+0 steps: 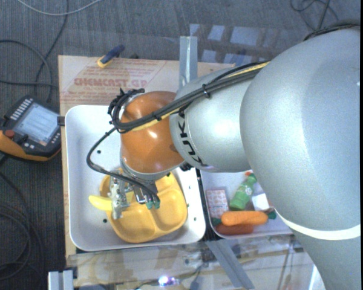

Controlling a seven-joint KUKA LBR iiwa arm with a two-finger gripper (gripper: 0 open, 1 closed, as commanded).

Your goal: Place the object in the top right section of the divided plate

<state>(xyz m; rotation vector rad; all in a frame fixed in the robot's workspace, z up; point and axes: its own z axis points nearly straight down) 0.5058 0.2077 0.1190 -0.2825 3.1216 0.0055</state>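
Camera view has the arm (230, 132) stretched across the left bin (78, 162), gripper (124, 201) low over the yellow divided plate (163, 219); looks like the placing step, though whether anything is gripped I cannot tell; a banana (98, 202) lies at the plate's left edge, just beside the gripper; next, the move calls for lining up over the top right section; carrot (242, 218) and green bottle (243, 192) sit in the right bin (213, 222).

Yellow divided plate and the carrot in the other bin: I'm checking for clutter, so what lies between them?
In the camera view, between the yellow divided plate and the carrot run the bins' white walls, then a small printed card.
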